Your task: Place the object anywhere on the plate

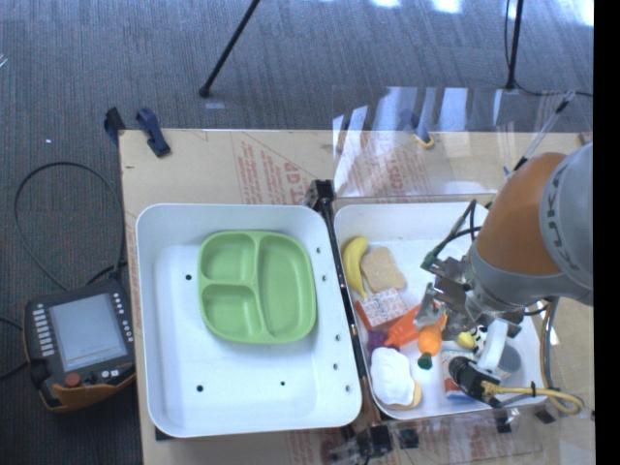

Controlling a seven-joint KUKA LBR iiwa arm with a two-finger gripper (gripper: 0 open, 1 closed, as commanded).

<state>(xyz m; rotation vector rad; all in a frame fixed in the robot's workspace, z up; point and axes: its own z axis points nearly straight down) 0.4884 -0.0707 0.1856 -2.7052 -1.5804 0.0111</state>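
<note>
A green divided plate (258, 286) lies in the left white bin (174, 376), toward its back. The arm hangs low over the right bin (407, 216), where my gripper (438, 310) is down among a cluster of toy foods. Just under and in front of it sits an orange carrot-like piece (427, 340), with a second orange piece (402, 329) to its left. I cannot make out whether anything is held; the wrist hides the contact.
The right bin also holds a banana (354, 260), a bread slice (383, 270), a red and white packet (380, 308), a white lump (392, 374) and a small yellow figure (468, 338). A teach pendant (82, 337) lies left of the bench.
</note>
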